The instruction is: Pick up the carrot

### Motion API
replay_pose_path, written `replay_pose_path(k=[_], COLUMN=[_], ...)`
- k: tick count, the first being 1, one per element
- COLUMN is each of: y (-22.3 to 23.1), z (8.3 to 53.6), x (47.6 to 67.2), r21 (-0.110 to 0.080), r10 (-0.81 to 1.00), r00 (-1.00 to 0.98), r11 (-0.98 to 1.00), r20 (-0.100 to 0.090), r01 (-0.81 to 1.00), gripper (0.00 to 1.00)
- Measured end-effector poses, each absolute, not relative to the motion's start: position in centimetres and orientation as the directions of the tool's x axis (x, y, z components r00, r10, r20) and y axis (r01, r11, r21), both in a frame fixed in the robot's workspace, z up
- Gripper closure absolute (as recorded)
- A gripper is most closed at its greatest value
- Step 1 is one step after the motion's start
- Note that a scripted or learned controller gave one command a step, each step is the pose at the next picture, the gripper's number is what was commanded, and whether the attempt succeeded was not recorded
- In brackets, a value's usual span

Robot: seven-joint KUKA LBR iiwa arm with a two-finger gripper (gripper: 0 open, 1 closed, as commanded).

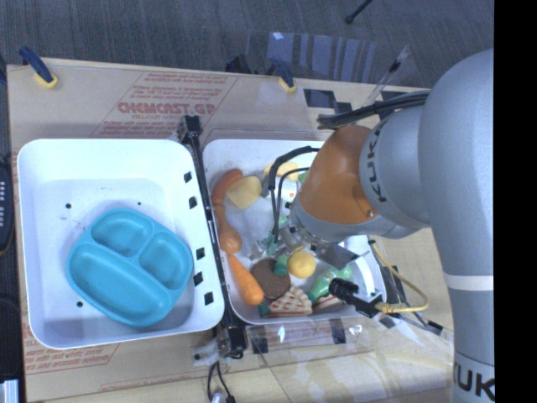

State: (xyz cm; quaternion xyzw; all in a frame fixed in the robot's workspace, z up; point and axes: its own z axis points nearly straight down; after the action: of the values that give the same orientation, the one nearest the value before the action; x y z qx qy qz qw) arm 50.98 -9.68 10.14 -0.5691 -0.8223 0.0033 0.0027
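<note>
Because the carrot (245, 280) lies tight against the right bin's (220, 149) wall among crowded toy food, the gripper (289, 243), its jaw state unreadable, could snag a neighbour.

A blue divided plate (128, 264) lies in the left bin (33, 166) (toy foods (289, 284) crowd the right).

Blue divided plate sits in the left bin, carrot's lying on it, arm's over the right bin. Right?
Not quite. In the camera view the carrot lies in the right bin, near its front-left corner among the other toy food, not on the plate. The blue divided plate does sit in the left bin, and the arm is over the right bin.
</note>
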Motion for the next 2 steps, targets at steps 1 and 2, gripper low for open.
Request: replay_pose_path(k=[1, 2], y=[-9.66, -9.65], z=[11.08, 12.02], x=[51.03, 51.08], r21=[-0.013, -0.018], r10=[0.931, 0.927], r00=[-0.364, -0.375], r11=[0.364, 0.375], r20=[0.001, 0.001], r01=[0.931, 0.927], gripper=[1.00, 1.00])
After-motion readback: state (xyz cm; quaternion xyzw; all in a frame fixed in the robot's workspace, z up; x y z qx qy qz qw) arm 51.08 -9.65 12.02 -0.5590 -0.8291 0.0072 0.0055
